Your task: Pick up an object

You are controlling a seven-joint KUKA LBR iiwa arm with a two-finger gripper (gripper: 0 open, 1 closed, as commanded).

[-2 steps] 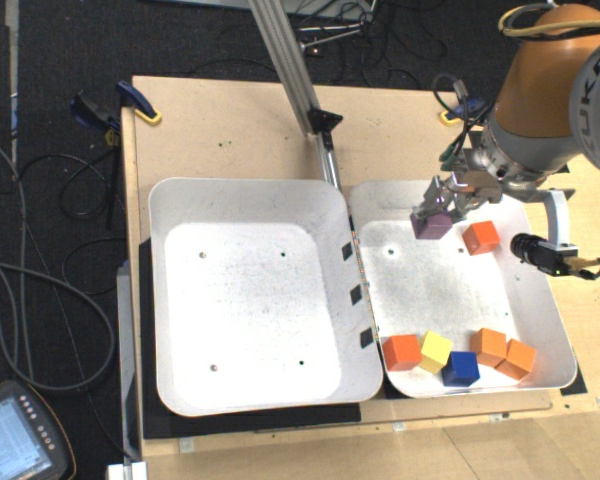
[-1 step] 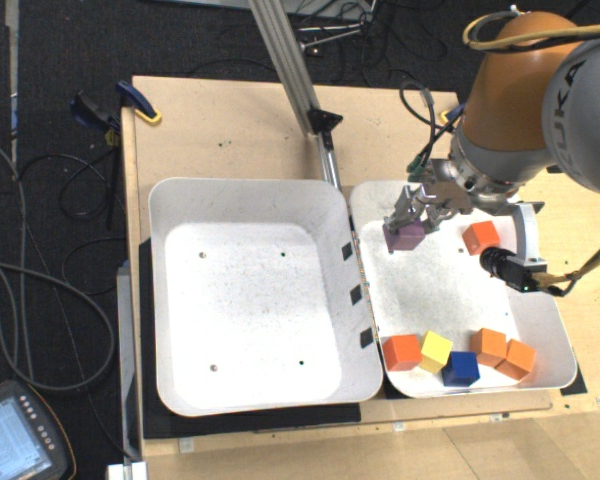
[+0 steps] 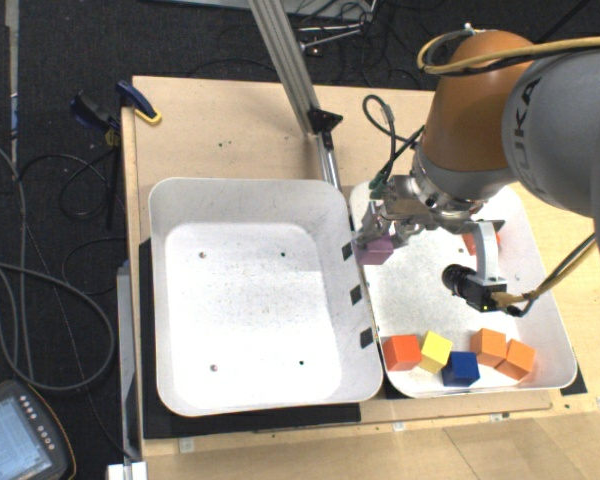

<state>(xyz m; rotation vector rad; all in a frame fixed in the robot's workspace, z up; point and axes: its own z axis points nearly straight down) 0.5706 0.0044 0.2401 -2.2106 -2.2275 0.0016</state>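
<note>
The hand (image 3: 382, 230) grips a purple block (image 3: 377, 251) at the right bin's (image 3: 540, 313) 10 o'clock edge. Judged light, rigid, smooth; grasp opposite flat faces.

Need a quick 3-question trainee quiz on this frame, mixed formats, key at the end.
1. True or false: the purple block sits between the fingers of the gripper.
2. Which bin holds the loose blocks: the left bin or the right bin?
3. Multiple choice: what colour is the block lying between the yellow block and the pair of orange blocks on the right? A) green B) blue C) white

Key:
1. True; it is at the right bin's left edge.
2. The right bin, along its near edge.
3. B
</note>
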